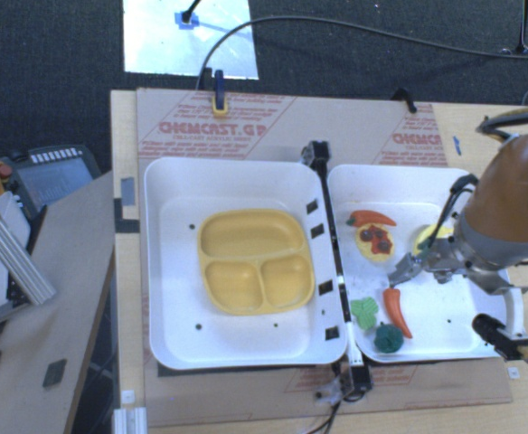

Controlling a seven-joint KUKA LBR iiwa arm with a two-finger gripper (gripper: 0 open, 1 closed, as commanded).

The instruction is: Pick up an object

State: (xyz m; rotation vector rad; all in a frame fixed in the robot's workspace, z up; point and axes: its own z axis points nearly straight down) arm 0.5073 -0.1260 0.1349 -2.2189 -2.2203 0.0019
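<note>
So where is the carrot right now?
The carrot lies in the right-hand bin, near its front, between the light green piece and dark broccoli on its left and the gripper just above it.

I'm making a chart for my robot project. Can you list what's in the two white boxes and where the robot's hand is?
left bin: yellow divided tray
right bin: orange carrot, dark green broccoli, light green piece, red pepper, small pizza slice, a yellow piece partly behind the arm
gripper: over the right bin, just above the carrot's top end
holding anything: nothing seen between its fingers
</note>
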